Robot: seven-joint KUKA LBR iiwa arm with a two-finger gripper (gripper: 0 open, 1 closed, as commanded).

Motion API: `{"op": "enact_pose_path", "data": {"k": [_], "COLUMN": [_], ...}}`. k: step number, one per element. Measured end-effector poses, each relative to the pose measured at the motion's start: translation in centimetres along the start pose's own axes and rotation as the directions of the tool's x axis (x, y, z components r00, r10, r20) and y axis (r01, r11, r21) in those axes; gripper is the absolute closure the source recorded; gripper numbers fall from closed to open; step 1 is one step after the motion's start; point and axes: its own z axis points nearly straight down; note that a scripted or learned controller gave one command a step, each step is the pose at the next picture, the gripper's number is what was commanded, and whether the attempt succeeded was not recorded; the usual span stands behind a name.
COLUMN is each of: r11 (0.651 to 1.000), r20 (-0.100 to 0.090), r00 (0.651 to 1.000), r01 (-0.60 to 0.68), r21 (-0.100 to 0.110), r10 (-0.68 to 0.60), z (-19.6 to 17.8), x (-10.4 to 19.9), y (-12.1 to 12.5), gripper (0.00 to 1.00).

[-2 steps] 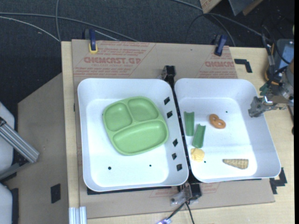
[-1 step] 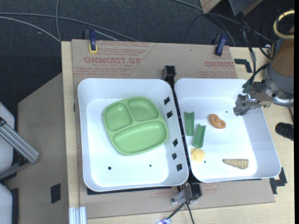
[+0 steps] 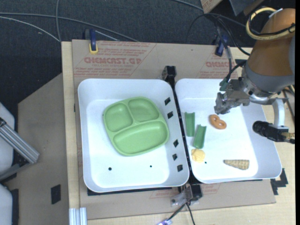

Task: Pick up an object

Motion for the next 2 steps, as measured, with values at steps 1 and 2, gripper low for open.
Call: {"op": "enact_pose_path", "data": {"k": [1,2], "r11": [1.0,1.0], "r20": [0.001,0.0], "r00": [1.0,1.0], "r01": [-0.003,-0.002], "r21": [0.002,0.004], "r10": [0.003,0.002], "z": [1.4,2.6], "x": [4.9,10.2], "y": [-0.2,-0.5], "gripper": [1.0,1.0]}}
